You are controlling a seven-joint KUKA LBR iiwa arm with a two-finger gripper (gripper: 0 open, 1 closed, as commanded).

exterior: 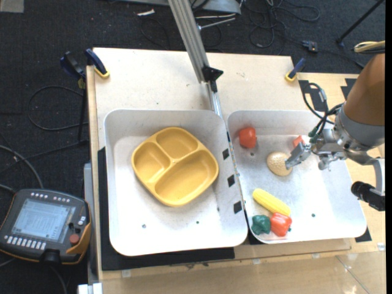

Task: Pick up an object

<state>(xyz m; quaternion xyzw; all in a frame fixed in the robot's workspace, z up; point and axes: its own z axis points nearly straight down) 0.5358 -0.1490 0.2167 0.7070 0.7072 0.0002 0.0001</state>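
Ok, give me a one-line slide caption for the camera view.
KUKA arm's gripper hovers beside a tan object in the right bin; a yellow divided plate sits in the left bin.

In the right-hand shallow white bin point(343, 216) lie several small toy foods: a round red tomato-like piece point(247, 137) near the far left corner, and a tan, rounded, cookie-like piece point(278, 163) near the middle. Just beside the tan piece, on its right, a small red-and-white item point(298, 142) shows, too hidden to identify. Toward the near edge, a yellow corn-shaped piece point(271, 201) lies at a slant, with a dark green lump point(261, 223) and a red-orange pepper-like piece point(280, 224) touching each other just below it.
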